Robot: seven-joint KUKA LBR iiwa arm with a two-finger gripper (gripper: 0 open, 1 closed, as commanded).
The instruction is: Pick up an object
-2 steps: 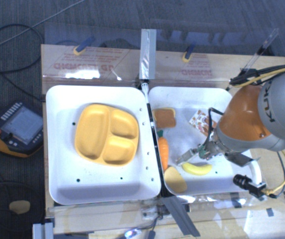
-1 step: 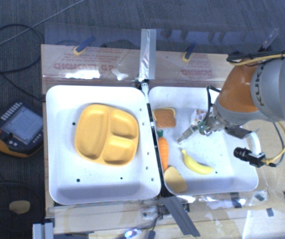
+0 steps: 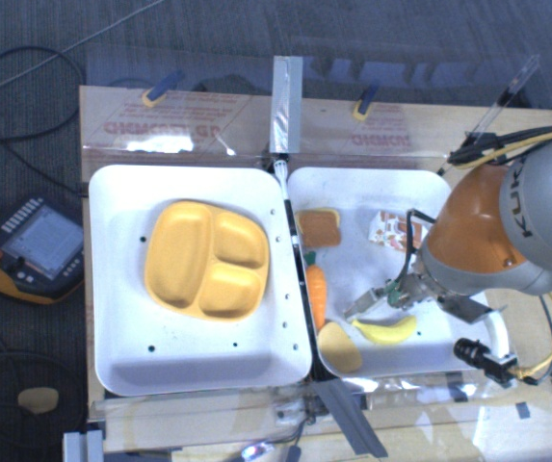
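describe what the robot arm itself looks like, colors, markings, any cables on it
The arm is a thick, rounded body: light grey casing with a broad orange band above the wrist and dark lettering on the grey part. Black and yellow cables run along its upper side, and a thin black cable loops near the wrist. The gripper is small, metallic grey with slim fingers.

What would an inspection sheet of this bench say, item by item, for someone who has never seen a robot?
Surface: two white bins side by side, left bin and right bin.
Job's things: in the right bin, banana, carrot, bread slice, yellow chip-like piece, printed packet.
Clutter: yellow divided tray in the left bin.
Gripper: gripper low over the right bin, just above the banana; nothing seen between its fingers.
Cables: dark cables on the floor, left.
Surroundings: handheld controller on grey carpet.
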